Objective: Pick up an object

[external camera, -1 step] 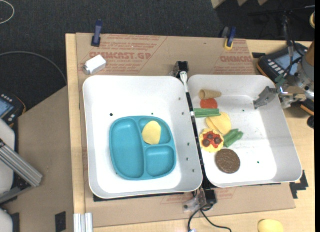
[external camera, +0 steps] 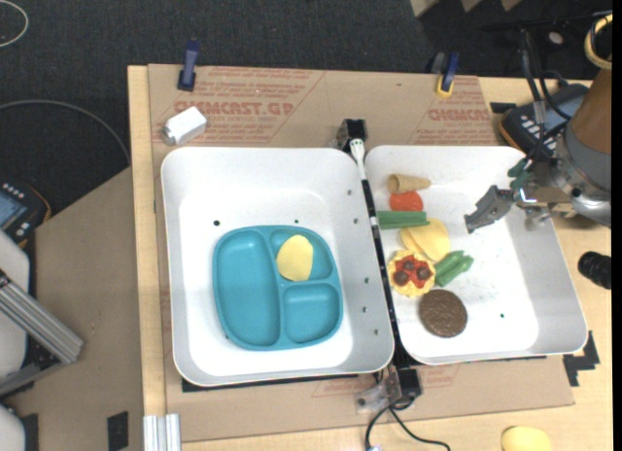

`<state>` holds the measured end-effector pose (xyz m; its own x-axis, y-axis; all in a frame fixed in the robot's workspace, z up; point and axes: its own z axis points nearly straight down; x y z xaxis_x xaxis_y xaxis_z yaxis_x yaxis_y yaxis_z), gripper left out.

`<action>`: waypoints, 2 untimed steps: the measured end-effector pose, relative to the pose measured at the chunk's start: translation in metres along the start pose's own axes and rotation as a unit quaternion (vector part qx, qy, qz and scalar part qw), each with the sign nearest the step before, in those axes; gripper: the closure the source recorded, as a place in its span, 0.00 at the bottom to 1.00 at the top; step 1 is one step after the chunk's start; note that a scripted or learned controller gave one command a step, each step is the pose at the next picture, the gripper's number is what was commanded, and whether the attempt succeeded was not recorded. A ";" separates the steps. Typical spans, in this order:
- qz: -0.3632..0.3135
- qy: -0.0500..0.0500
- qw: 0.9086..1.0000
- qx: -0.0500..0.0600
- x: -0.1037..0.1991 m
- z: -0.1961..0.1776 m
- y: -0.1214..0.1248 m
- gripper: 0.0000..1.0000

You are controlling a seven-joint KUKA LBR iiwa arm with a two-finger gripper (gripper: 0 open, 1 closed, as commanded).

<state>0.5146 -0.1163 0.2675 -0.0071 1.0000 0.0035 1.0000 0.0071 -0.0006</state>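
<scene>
The right bin holds several toy foods along its left side. From back to front they are a tan cone, a red piece, a green strip, a yellow piece, a small pizza slice, a green pod and a brown round cookie. My gripper hangs over the middle of this bin, to the right of the yellow piece and apart from every object. It points down and to the left. I see nothing in it.
The left bin holds a blue divided tray with a yellow lemon-like object in its upper right compartment. A black divider clip sits between the bins at the back. A white block lies on the board.
</scene>
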 end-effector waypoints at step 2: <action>0.001 -0.003 1.000 -0.011 0.028 -0.189 -0.016 1.00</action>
<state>0.4982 -0.0887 0.4569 -0.0048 1.0000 -0.0020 0.9997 0.0048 0.0222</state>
